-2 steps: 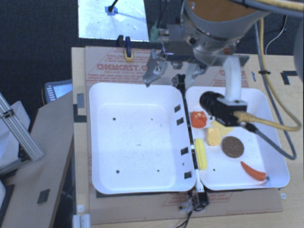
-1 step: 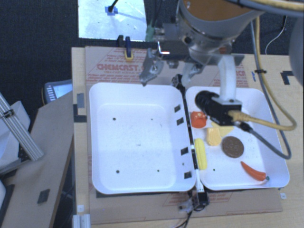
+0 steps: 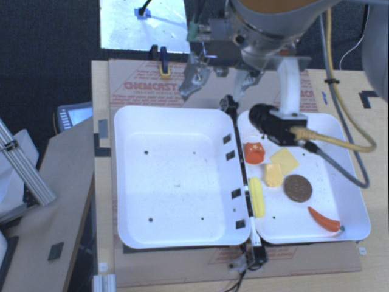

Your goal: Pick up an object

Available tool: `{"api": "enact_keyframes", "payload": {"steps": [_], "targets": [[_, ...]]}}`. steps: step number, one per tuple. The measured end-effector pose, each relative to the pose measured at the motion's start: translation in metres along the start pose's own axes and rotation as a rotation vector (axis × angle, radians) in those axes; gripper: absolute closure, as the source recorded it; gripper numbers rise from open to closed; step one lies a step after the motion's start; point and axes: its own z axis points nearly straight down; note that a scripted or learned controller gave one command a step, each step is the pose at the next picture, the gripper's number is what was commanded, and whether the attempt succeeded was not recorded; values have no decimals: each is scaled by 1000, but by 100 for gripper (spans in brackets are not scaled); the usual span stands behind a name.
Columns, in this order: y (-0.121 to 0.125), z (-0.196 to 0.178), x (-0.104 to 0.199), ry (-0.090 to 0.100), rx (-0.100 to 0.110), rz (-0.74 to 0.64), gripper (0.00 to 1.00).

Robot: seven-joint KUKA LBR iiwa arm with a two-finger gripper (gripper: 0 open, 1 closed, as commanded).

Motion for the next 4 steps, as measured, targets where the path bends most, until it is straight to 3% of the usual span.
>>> {"api": "enact_keyframes", "payload": {"steps": [1,2,3,4], "targets": [[4,0,-1,0,0,1,0],[-15,0,26,1,2,-6,0],[8,0,24,0,0,0,0],[-8,0,24,1,2,-3,0]]}}
